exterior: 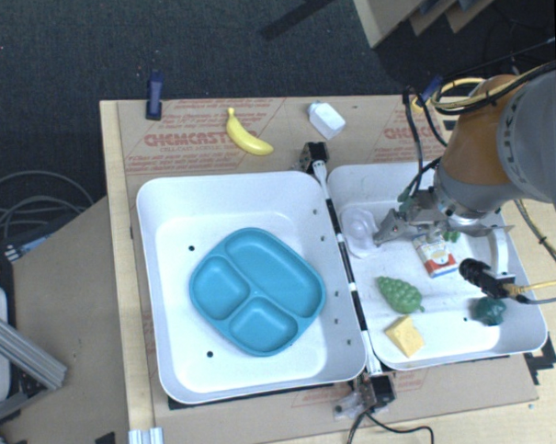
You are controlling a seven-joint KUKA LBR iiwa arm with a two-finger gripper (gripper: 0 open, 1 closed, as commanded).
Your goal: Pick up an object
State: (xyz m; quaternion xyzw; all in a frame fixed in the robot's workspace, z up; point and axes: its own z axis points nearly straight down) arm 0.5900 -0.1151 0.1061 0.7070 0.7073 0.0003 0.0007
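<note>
My gripper (416,227) hangs low over the upper middle of the right bin (517,335), under the grey arm with its orange band. Just below it lies a small red and white box (438,258). A clear plastic cup (359,229) lies to its left near the bin's wall. Further forward are a green bumpy fruit (399,294), a yellow block (404,336) and a dark teal object (491,310). I see nothing held in the gripper.
The left bin (163,226) holds a blue divided plate (255,289). Behind the bins, on the cardboard, lie a yellow banana (247,135), a small white box (327,120) and a blue object (154,95).
</note>
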